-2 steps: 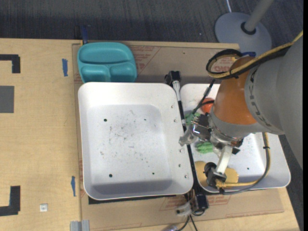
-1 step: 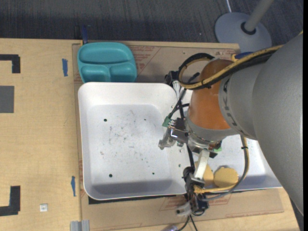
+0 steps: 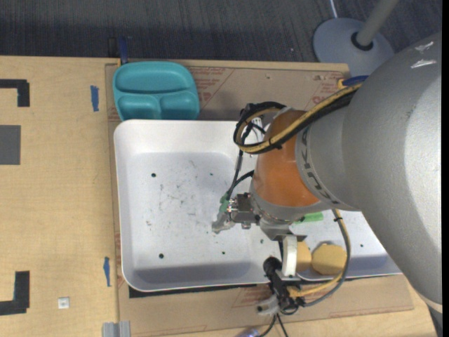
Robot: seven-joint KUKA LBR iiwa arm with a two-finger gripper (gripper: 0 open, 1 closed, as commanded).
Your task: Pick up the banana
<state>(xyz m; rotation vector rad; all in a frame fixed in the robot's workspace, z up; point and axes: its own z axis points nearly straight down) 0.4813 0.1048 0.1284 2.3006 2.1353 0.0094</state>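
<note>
Two shallow white bins sit side by side on the cardboard-covered surface (image 3: 56, 188). The left bin (image 3: 175, 188) shows its scuffed floor, and most of the right bin (image 3: 368, 255) is hidden under the arm (image 3: 379, 132). The grey arm comes in from the right, its orange band (image 3: 284, 167) above the divide between the bins and black and yellow cables (image 3: 259, 128) looped over it.

The end effector (image 3: 226, 221) is low over the right-hand part of the left bin's floor, and nothing can be seen in its grip. From this angle I cannot tell whether it is wide or narrow.

A yellow-tan piece that looks like the banana (image 3: 328, 258) lies in the right bin near its front edge, partly covered by the wrist and well apart from the end effector. A small green item (image 3: 313, 217) shows just behind it. A teal divided tray (image 3: 156, 90) rests beyond the left bin's far edge.
</note>
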